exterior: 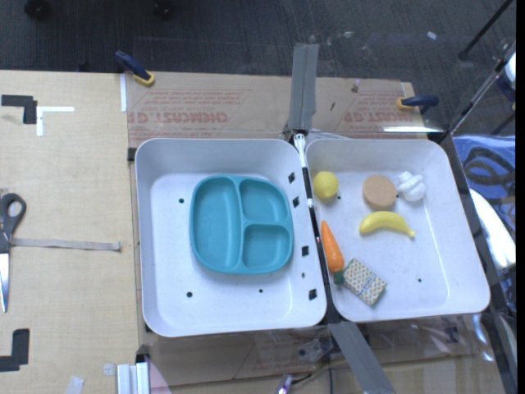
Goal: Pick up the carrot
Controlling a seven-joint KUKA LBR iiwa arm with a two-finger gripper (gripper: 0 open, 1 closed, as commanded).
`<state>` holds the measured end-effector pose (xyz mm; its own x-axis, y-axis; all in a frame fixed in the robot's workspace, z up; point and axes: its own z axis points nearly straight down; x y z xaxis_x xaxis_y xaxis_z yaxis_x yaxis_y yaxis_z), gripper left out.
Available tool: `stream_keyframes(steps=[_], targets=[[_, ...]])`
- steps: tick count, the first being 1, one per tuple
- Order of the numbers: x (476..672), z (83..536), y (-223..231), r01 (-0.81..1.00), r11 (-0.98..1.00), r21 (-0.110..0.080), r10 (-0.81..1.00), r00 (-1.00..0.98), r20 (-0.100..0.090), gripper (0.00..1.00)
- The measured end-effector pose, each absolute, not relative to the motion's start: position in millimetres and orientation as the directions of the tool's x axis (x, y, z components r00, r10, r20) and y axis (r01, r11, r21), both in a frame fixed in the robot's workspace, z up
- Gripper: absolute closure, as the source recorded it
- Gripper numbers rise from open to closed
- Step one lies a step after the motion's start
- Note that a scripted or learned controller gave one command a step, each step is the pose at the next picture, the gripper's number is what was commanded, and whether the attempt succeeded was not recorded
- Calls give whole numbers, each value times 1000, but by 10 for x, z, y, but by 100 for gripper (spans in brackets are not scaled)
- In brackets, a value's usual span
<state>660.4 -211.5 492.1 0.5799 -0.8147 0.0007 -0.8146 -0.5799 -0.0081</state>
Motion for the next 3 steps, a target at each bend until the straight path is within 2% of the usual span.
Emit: stream_keyframes(steps=[1, 2, 3], targets=[[6606, 4921, -2128, -660, -751, -7, -660, 751, 3, 0], [6612, 4919, -2086, -238, -971, -9, -239, 971, 12, 0], [6647, 5022, -2072, -240, -971, -24, -241, 970, 32, 100]])
